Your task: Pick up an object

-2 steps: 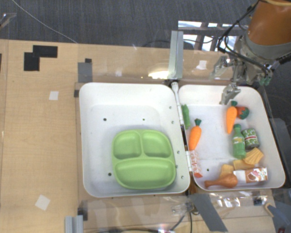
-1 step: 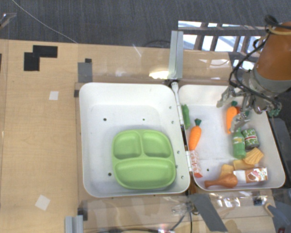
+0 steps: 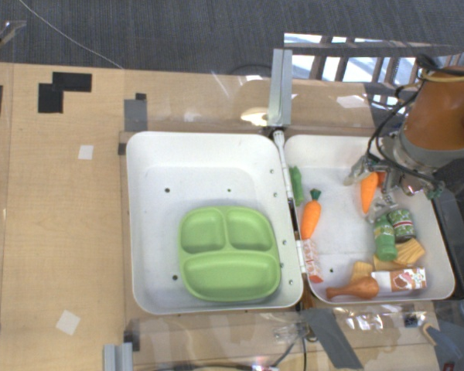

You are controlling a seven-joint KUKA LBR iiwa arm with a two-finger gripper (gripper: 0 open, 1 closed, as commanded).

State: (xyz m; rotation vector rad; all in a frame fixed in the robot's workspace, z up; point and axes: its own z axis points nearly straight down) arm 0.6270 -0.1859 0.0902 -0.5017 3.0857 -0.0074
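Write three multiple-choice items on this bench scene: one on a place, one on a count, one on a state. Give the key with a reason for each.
1. Where does the green divided plate lie?
A. In the left bin
B. In the right bin
C. On the bare bench

2. How many compartments does the plate have?
A. Two
B. Three
C. Five

3. How does the carrot beside the divider between the bins lie?
A. Standing on its tip
B. Flat on the floor of the right bin, green top toward the far side
C. Resting on the plate

Key: 1 A, the plate sits in the near part of the left bin. 2 B, two small sections lie above one long section. 3 B, the carrot lies flat by the divider with its leaves toward the far rim.
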